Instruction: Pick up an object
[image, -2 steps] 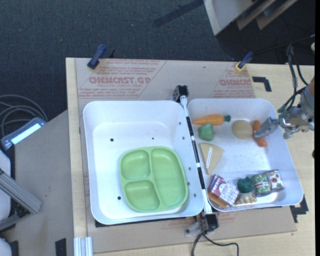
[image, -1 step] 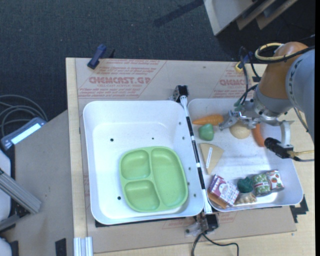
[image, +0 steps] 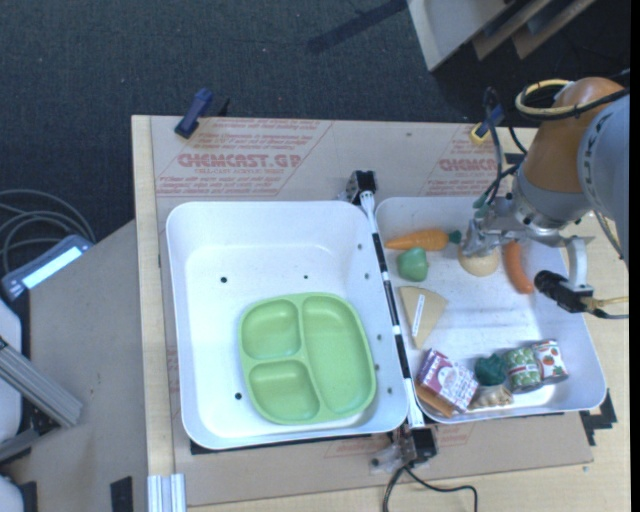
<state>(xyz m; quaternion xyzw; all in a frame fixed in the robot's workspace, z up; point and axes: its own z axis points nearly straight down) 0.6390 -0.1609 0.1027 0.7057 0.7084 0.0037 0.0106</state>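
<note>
1. The grey arm with the orange band (image: 560, 135) is reaching in from the upper right of the frame, bending down over the far end of the right-hand shallow white bin (image: 590, 375).
2. The two-finger gripper (image: 478, 244) is hanging low in the upper middle of that bin, right over a small pale, rounded beige object (image: 482, 263).
3. The beige object is sitting directly under the gripper's tip; whether it is being touched or merely covered is not clear, so no grasp is showing.
4. An orange toy carrot (image: 418, 240) is lying to the left of the gripper, near the bin's upper left corner, with a round green toy fruit (image: 412, 264) just below it.
5. A second orange, elongated piece (image: 517, 268) is lying tilted just right of the beige object.
6. A pale yellow cheese-like wedge (image: 425, 310) is resting in the middle left of the bin.
7. Along the bin's lower edge, a red-and-white packet (image: 446, 381), a dark green lump (image: 490, 369) and a green-and-red printed packet (image: 535, 364) are crowding together.
8. The left-hand shallow white bin (image: 200, 250) is holding a light green divided plastic tray (image: 305, 357) in its lower centre.
</note>
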